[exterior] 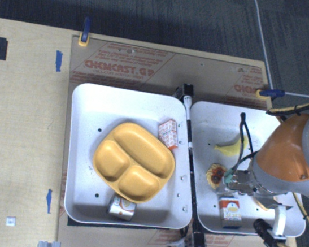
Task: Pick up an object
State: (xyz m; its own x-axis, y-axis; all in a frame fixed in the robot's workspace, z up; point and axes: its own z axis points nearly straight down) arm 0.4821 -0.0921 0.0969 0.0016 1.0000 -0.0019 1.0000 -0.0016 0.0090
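Observation:
In the right bin [211,122], a yellow banana [229,148] lies near the middle. A small yellow and red object [214,175] sits left of my gripper [238,186]. A white box with a red label [231,211] rests just below the gripper, near the bin's front wall. The grey and orange arm hangs over the right half of this bin and hides what lies under it. Nothing shows between the gripper and any object.
The left bin [81,138] holds a large yellow divided plate [133,160], a small red and white carton [168,133] at the plate's upper right, and a can [121,207] partly under its front edge. Cardboard lies beneath both bins.

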